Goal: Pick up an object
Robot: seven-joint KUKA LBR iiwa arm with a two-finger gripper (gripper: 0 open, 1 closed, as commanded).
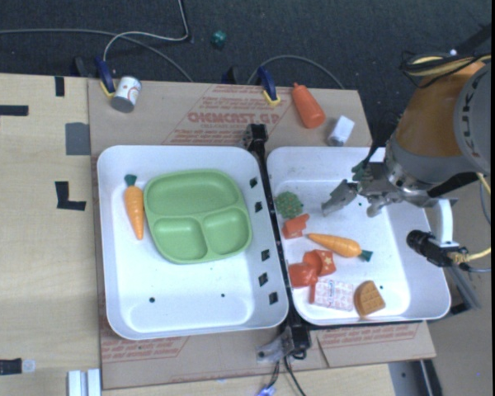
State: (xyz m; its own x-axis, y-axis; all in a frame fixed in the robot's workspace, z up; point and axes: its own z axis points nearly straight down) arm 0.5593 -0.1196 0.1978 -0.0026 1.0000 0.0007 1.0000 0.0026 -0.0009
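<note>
Right now I am hovering the gripper (356,198) over the right bin (422,304), jaws spread and gripping nothing. At its seven o'clock, the carrot (337,244) is lying apart from the other pieces, so I am judging it the easiest pick.

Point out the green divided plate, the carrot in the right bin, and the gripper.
green divided plate (200,215), camera view, on the middle ridge between compartments.
carrot in the right bin (337,242), camera view, on its orange body.
gripper (356,200), camera view, midway between the fingertips.
</note>
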